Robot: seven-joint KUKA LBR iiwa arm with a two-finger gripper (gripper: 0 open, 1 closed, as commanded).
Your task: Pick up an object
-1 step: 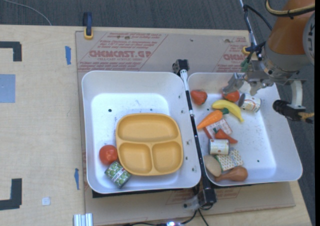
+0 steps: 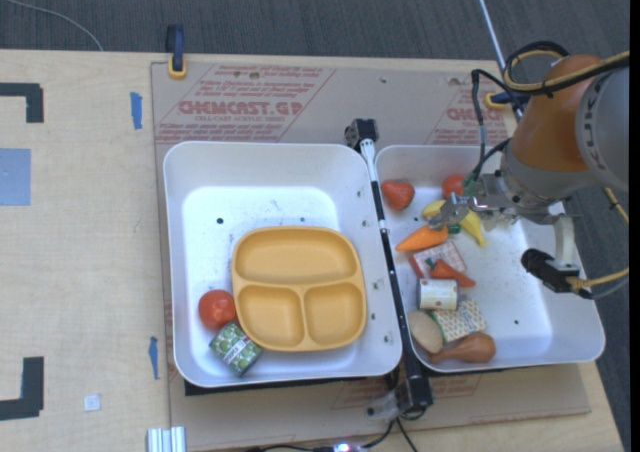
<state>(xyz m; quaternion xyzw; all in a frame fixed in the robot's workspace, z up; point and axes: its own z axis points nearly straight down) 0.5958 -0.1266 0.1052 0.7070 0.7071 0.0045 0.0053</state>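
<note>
The arm (image 2: 570, 125) is reaching in from the right and hanging low over the right bin (image 2: 560, 340), with its end effector (image 2: 462, 208) sitting among the play food at the bin's upper middle. A yellow banana (image 2: 470, 228) is lying just beside and under the tip, a carrot (image 2: 422, 238) is pointing left just below it, and a red tomato (image 2: 398, 194) is resting a little to the left near the bin wall. Whether the end effector is open or closed cannot be told from here; the wrist is blocking it, and nothing is visibly held.

Further down the same bin, a small can (image 2: 437, 293), a cracker box (image 2: 460, 320) and a potato (image 2: 470, 347) are crowding together. The left bin (image 2: 190, 240) is carrying a yellow tray (image 2: 298, 287), another tomato (image 2: 216, 308) and a green packet (image 2: 233, 348).

By my reading, the reach is ending and the grasp is about to be tried, most likely on the banana or carrot. The next move is calling for a settled descent onto one item, a firm close, then a straight lift clear of the neighbours, since the pieces are lying touching and could slip or get nudged aside.
</note>
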